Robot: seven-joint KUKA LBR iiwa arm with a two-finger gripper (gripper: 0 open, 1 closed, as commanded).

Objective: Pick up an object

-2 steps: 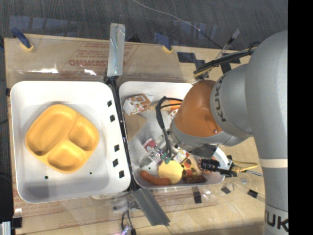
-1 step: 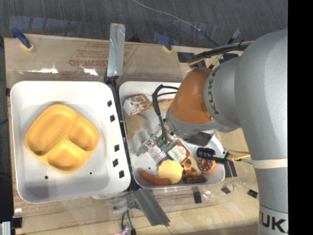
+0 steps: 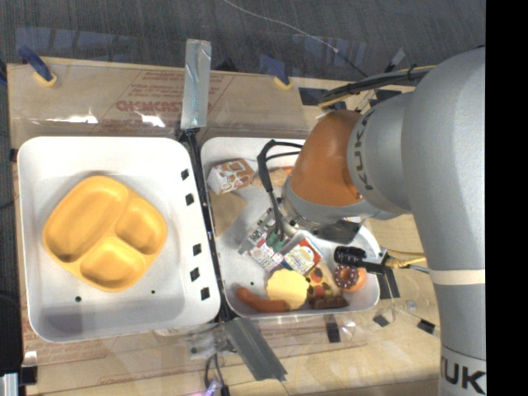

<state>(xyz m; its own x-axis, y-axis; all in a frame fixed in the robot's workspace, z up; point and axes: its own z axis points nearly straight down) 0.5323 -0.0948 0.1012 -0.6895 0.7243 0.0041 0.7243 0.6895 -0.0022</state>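
On my screen the claw [image 3: 266, 231] is low in the right bin [image 3: 239, 143], under the orange band of the arm [image 3: 445, 163]. The wrist covers most of it, so I cannot tell if it is wide or narrow, and I see nothing held in it. The thing it can most likely take is the heap of snack packets [image 3: 271, 252], which lies just beside the claw, in the middle of this bin.

What I fear first is a grasp that closes on nothing. The packets are flat and glossy and they overlap, so the claw may slide over the top one. It may also pinch only a corner, which would slip out in the lift. The second risk is to take two at once, because a packet with a red border [image 3: 304, 258] touches the heap. Third, I judge the claw is already near the bin floor, and a deeper push would only press the packets flat.

Around them it is crowded. A yellow lump [image 3: 286, 285], perhaps a toy fruit, touches the packets on the near side. A sausage [image 3: 260, 299] lies along the near wall and a doughnut [image 3: 353, 279] to the right. A small carton [image 3: 231, 174] lies apart at the far corner with free room around it. The left bin [image 3: 33, 246] carries a yellow divided plate [image 3: 103, 231], well apart from the arm. The arm body hides the right part of the bin from me.
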